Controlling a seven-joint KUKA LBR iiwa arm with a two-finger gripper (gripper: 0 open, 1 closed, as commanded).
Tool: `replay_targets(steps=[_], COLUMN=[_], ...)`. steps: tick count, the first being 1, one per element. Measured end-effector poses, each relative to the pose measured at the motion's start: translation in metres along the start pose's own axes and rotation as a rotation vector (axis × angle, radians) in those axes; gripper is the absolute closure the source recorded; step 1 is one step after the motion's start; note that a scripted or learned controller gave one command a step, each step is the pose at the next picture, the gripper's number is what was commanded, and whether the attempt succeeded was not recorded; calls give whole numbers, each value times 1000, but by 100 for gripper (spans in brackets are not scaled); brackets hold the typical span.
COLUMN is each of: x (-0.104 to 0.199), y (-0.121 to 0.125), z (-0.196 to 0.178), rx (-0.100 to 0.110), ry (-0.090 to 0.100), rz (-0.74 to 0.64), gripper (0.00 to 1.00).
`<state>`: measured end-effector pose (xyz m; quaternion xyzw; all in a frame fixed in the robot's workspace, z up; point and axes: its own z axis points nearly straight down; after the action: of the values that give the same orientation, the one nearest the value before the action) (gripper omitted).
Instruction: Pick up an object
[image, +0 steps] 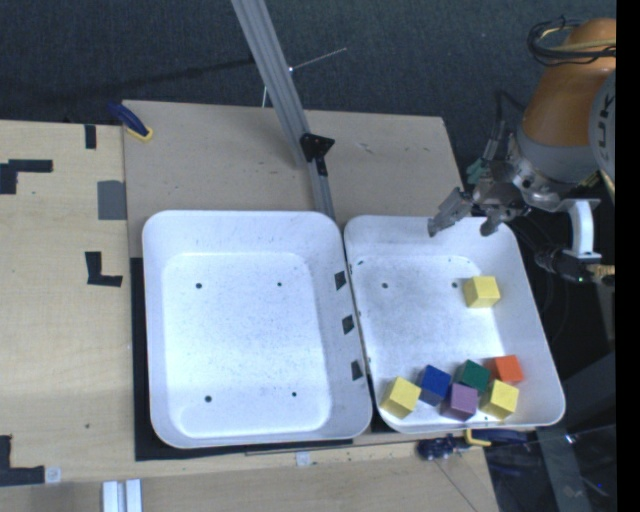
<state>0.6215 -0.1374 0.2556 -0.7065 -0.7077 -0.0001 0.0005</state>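
Observation:
My gripper (465, 220) hangs over the far right corner of the right bin (420, 300), its two dark fingers spread apart with nothing between them. A lone yellow cube (482, 291) lies below it near the bin's right wall. Along the bin's near edge sits a cluster: a yellow cube (402, 397), a blue cube (435, 383), a purple cube (463, 400), a green cube (473, 377), an orange cube (508, 369) and another yellow cube (502, 399).
The left bin (245, 320) stands beside the right one. A slanted metal pole (285, 90) with a black clamp crosses above the bins' far edge. The wooden bench extends to the left.

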Motion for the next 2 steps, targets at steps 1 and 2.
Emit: replay_targets(steps=[1, 2], x=[0, 1], y=[0, 6], z=[0, 46], rx=[0, 5], ry=[0, -1], rz=[0, 0], gripper=[0, 0])
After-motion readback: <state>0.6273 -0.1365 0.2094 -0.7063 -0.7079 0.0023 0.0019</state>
